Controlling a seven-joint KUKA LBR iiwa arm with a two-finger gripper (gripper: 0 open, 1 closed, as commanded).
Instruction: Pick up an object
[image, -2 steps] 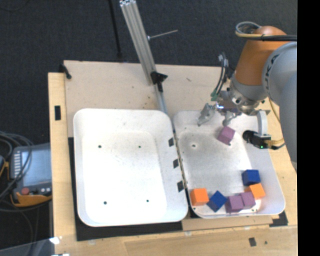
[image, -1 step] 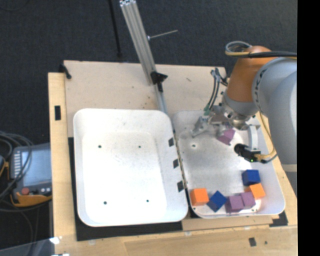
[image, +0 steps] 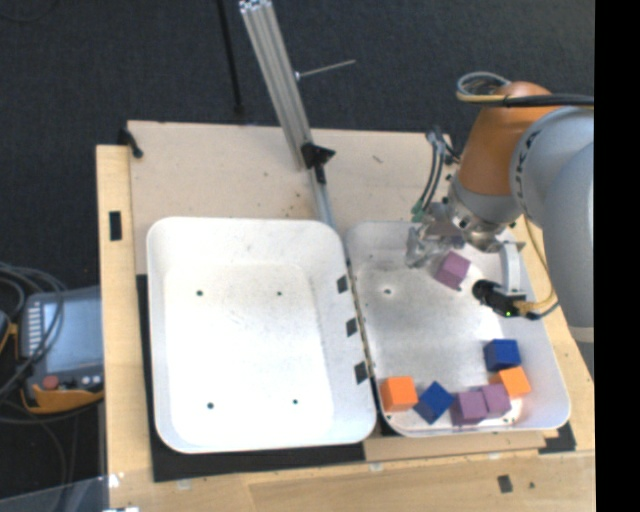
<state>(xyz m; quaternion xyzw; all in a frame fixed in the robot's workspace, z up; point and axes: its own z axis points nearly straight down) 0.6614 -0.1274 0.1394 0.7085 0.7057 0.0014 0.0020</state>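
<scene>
Purple cube (image: 453, 270) sits right at the gripper (image: 432, 250), tilted over the far end of the right bin (image: 400, 320), just beside the fingertips on their near-right side; whether they're clamped on it or apart, I can't tell. Along the bin's near edge: orange cube (image: 399, 392), blue cube (image: 434, 401), two purple blocks (image: 481, 404), another orange block (image: 515, 381), another blue block (image: 502, 353). Left bin (image: 250, 330) alongside.

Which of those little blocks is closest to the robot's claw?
The purple block just below the gripper, alone near the right bin's top; the others cluster along its bottom edge.
</scene>
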